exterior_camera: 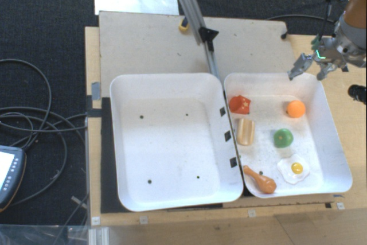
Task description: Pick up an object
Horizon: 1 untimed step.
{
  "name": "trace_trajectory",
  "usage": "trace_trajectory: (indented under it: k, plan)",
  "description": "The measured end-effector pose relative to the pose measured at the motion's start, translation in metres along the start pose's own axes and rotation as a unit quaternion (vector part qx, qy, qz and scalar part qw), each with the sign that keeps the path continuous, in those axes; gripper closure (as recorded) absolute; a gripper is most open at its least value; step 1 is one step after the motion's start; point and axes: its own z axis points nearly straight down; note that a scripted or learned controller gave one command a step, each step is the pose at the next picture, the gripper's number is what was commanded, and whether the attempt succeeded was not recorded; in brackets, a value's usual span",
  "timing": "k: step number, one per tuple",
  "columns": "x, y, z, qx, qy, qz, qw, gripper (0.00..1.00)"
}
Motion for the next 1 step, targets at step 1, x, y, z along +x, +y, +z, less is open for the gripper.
trace_trajectory:
  k: [1]
  plan:
    - [0.0001,0.0007,-0.0021,-0.001,-0.001,-0.001,1.0000,0.00]
